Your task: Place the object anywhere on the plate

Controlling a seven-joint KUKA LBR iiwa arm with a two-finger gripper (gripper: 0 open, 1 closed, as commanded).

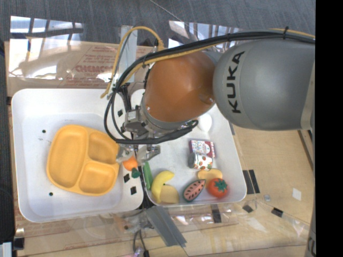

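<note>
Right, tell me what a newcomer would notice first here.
The big grey and orange robot arm looms over the right white bin. The yellow three-compartment plastic plate glows in the left white bin. Toy foods cluster at the right bin's near edge: a red tomato, a yellow banana.

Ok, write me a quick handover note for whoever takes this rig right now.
Hand: low over the divide between the two bins; whether it is open or shut can't be judged. A small orange piece sits right at it; a grip isn't confirmed.
Yellow plate: in the left bin, nothing on it.
Right bin: banana, watermelon slice, tomato, small carton.
Done: no placement yet.
Left: put the object on the plate.
</note>
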